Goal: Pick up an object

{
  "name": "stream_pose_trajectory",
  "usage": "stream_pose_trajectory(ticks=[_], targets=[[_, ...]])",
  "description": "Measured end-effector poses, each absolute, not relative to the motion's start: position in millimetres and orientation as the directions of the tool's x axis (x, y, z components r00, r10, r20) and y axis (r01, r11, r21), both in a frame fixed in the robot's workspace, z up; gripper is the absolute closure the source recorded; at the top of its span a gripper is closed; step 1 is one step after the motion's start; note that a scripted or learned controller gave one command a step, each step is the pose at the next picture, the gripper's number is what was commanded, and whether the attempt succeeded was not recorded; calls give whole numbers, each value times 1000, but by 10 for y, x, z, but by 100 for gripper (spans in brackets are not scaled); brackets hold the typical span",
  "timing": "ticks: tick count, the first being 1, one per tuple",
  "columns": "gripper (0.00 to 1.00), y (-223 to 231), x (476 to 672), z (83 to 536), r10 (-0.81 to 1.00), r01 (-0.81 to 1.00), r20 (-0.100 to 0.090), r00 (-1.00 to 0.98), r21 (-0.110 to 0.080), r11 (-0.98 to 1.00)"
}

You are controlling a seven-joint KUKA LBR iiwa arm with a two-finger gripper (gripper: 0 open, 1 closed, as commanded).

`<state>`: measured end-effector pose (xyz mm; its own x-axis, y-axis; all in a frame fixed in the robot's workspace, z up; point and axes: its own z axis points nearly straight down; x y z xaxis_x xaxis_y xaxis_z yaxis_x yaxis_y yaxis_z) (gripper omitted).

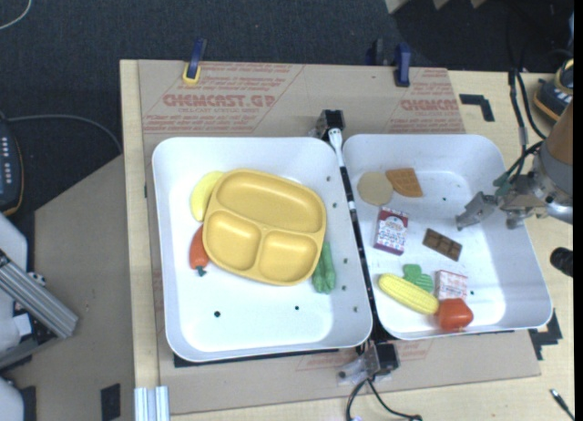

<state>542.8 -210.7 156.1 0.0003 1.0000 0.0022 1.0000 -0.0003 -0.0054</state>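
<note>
The right bin (510, 305) holds a tan round biscuit (374, 189), an orange cracker (404, 182), a dark red carton (392, 231), a brown chocolate bar (443, 244), a yellow corn cob (408, 293), a green piece (418, 275), a small pink-and-white box (452, 283) and a red tomato (455, 314). My gripper (495, 213) hangs over the right side of this bin, to the upper right of the chocolate bar. It is open, with nothing between its fingers (471, 210).
The left bin (264, 333) carries a yellow divided tray (264, 226), with a yellow fruit (203, 194) and a red pepper (199, 251) at its left and a green vegetable (324, 270) at its right. Two clamps (192, 66) grip the board's far edge.
</note>
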Motion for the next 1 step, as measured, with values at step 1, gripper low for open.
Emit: stream_pose_trajectory(ticks=[1], targets=[[0, -2015, 5467, 981, 1000, 1000, 3, -1, -6, 1]])
